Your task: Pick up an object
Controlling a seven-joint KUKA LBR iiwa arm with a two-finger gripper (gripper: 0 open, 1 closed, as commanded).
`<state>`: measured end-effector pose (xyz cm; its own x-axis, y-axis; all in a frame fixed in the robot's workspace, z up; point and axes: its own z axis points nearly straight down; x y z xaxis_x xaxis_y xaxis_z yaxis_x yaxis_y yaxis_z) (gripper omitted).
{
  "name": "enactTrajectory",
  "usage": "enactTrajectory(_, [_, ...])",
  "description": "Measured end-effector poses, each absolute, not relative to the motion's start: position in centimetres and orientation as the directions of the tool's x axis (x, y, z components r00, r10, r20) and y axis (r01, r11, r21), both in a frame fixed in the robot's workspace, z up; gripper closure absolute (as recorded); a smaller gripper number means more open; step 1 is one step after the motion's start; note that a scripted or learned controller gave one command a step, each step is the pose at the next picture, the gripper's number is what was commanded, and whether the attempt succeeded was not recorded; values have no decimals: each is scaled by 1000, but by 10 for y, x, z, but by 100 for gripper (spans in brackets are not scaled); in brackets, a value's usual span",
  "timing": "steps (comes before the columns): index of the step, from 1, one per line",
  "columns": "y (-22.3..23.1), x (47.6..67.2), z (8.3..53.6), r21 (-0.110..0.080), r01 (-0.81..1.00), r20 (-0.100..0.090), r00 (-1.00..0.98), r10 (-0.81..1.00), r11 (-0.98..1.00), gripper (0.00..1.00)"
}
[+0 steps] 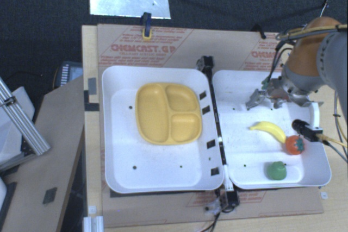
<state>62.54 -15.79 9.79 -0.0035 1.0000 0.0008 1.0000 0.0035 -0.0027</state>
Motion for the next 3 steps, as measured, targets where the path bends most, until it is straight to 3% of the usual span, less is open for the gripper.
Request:
enactTrajectory(1, [-159, 627, 112, 3, 1000, -1, -3, 1000, 3, 100])
enactTrajectory(3, [-157, 614, 209, 6, 1000, -2, 0, 1000, 0, 100])
